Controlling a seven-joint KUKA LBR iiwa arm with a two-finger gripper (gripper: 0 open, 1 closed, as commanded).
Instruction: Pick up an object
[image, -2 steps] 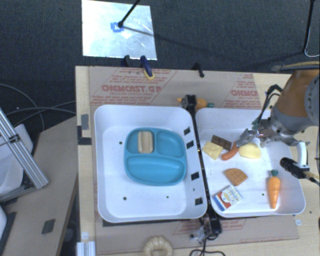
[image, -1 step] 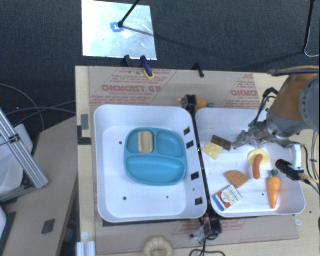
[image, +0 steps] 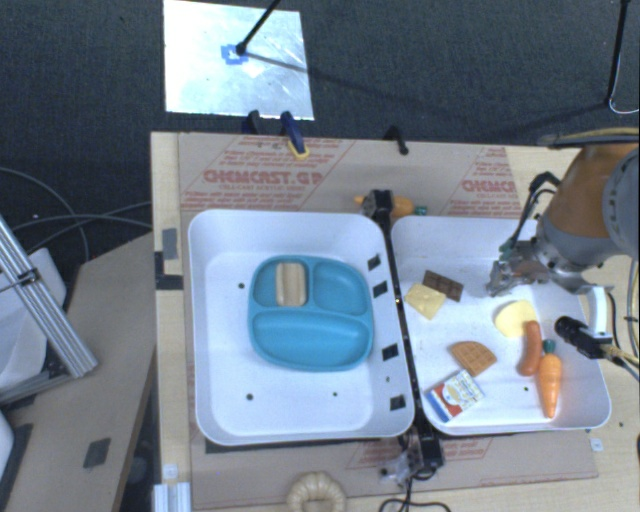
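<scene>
Nearest the lens, a beige braided ring (image: 320, 492) sits on the worktop's (image: 250, 160) front edge at six o'clock, outside both bins. Moving up into the right-hand white bin (image: 600, 405): a small red, white and blue carton (image: 453, 393) lies flat at its front, a long orange toy carrot (image: 549, 380) lies just at its three o'clock, and a shorter reddish-orange carrot (image: 529, 348) touches that one. A tan waffle-patterned biscuit (image: 471, 355) rests just above the carton. Over in the left-hand white bin (image: 215, 300), a blue three-compartment plastic plate (image: 310, 312) holds a pale tan block (image: 290, 283) in its upper-left compartment, well out of reach for now. Back right: a pale yellow disc (image: 515, 318), a yellow cheese wedge (image: 425, 300) and a dark brown chocolate slab (image: 442, 285) are scattered loosely, so any one looks a fair target. The gripper (image: 503, 275) hangs low at the bin's one o'clock, just above the yellow disc, probably lining up on it. Whether it is clenched or released, I cannot tell; nothing visibly grasped.
</scene>
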